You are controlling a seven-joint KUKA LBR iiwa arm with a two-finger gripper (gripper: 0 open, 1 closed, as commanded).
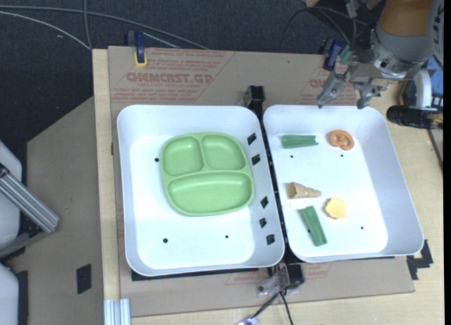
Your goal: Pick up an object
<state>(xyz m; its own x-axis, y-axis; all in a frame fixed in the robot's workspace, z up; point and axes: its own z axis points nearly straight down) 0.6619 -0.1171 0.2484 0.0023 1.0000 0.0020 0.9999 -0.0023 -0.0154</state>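
In the right bin point(400, 175) lie several small food pieces: a flat green strip point(299, 141), an orange ring-shaped piece point(341, 139), a tan wedge point(303, 190), a yellow chunk point(336, 209) and a dark green stick point(312, 225). My gripper point(348, 98) hangs over the bin's back rim, above and just behind the orange ring. Its two fingers point(330, 95) are spread apart, open, with nothing between them.
The left bin point(130, 175) holds a light green divided plate point(207, 173). Black clips point(255, 95) run along the seam between the bins. Cables and a blue clamp point(140, 46) sit at the bench's back edge.
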